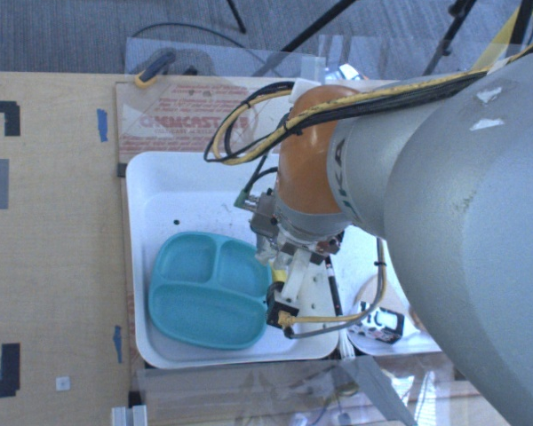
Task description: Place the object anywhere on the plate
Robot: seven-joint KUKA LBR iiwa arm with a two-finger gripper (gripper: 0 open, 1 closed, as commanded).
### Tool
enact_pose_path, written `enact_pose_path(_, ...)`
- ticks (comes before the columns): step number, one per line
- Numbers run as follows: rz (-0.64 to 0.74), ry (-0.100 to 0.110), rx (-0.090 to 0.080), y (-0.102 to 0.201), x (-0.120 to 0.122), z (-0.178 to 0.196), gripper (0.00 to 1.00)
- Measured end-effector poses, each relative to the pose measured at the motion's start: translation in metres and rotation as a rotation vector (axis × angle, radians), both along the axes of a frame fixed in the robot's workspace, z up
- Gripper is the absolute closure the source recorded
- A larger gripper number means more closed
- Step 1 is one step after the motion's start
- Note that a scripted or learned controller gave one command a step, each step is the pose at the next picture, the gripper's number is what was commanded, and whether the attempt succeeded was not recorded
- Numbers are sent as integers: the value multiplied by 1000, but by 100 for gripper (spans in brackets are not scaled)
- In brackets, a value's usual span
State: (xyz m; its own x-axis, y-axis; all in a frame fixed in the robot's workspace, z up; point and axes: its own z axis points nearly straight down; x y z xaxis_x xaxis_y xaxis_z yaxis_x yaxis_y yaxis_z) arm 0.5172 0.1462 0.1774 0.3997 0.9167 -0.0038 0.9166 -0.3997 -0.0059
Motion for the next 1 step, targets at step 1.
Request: enact_pose_path(1, 30, 0, 1, -4, -39, -26, 100)
